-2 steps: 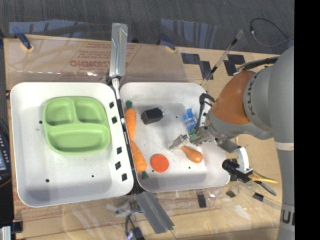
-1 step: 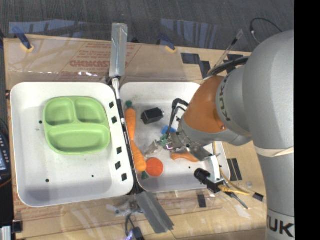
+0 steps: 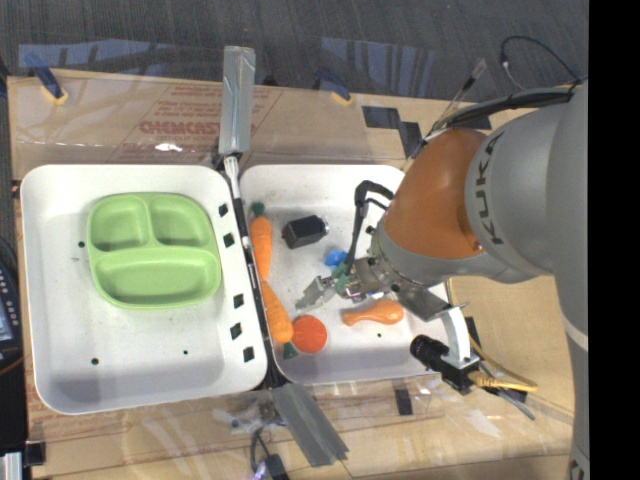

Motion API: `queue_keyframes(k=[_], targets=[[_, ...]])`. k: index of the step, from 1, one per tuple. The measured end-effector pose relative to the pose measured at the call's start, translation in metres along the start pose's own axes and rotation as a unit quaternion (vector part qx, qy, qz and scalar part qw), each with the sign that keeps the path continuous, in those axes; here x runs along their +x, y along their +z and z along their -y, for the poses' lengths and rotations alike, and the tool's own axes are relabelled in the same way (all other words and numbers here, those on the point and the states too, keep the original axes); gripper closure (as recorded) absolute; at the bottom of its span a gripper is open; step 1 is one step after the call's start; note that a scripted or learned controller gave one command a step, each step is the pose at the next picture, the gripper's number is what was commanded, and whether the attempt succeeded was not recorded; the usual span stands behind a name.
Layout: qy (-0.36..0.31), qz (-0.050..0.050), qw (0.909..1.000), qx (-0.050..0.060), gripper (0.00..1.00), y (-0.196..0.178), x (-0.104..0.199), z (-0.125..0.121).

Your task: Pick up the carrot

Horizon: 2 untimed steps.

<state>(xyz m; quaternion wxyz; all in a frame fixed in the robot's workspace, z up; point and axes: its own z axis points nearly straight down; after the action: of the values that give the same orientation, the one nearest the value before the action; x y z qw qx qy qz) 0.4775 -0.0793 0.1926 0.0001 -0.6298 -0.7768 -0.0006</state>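
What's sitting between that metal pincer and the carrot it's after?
In the camera view, only bare white bin floor lies between the pincer and the nearest carrot. The black block sits above that stretch, the orange ball below it.

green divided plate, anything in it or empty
Empty: all three compartments of the green divided plate show bare green; it lies flat in the left bin.

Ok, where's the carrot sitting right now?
In the right bin, along its left wall: the carrot lies lengthwise beside the divider, with a second carrot just below it, near the orange ball.
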Motion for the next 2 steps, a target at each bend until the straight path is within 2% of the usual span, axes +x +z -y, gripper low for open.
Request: queue_keyframes(k=[1, 2], targets=[[-0.038, -0.001, 0.9993, 0.002, 0.00, 0.002, 0.026, -0.005], [-0.142, 0.001, 0.9898, 0.000, 0.00, -0.077, -0.064, -0.015]])
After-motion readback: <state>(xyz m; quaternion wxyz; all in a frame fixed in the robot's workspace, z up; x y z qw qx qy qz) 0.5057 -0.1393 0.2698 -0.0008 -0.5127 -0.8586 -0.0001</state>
